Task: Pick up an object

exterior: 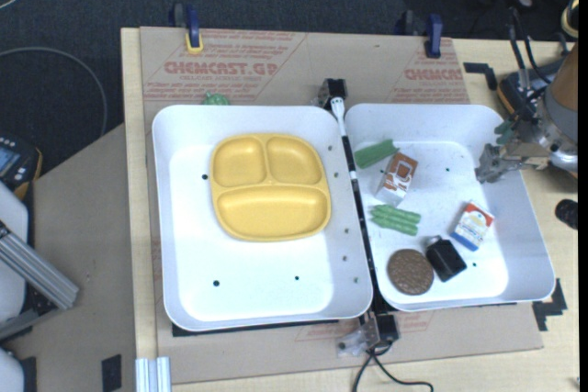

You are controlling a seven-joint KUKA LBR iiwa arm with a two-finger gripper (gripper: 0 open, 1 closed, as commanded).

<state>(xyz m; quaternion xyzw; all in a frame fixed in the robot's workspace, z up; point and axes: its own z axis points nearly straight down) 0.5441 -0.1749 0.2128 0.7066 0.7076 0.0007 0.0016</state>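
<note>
End effector (489, 162): sat over right bin's (533, 225) right rim; finger state could not be told. Nearest object, small white carton (472, 226) with blue and red print, lay tilted in right bin, beside black block (446, 259) and brown disc (410, 272). Left bin (184, 225): yellow divided tray (270, 186).

The robot arm (562, 106) is showing at the camera view's right edge as a rounded body in tan and grey tones. A pale grey metal section is adjoining it below, near the wrist. Thin dark cables (520, 60) are running along the upper part of the arm. The gripper (490, 162) is presenting as a small assembly of grey metal with darker parts. Finer details such as screws or markings are proving too blurred to make out.
</note>
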